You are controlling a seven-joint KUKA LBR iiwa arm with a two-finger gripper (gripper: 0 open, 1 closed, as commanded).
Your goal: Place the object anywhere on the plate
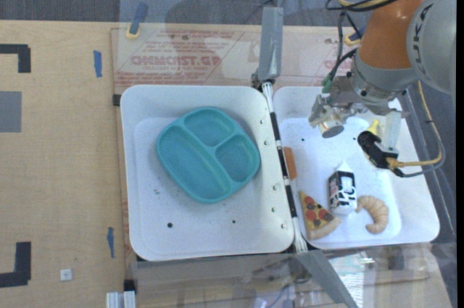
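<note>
Teal plate [209, 153] is waiting in the left bin.
I am hovering my claw [330, 119] over the right bin; its state I cannot tell. Pizza slice [317, 214], milk carton [342, 190], croissant [375, 212] are lying below.

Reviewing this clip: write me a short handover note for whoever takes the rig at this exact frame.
Gripper: over the upper part of the right bin; whether it is open or shut cannot be told, and nothing is seen held.
Plate: teal, three compartments, in the left bin, nothing on it.
Objects, all in the right bin's lower half: pizza slice, small milk carton, croissant.
Done: nothing placed yet.
Left: pick one object, carry it over the divider, set it anywhere on the plate.
</note>
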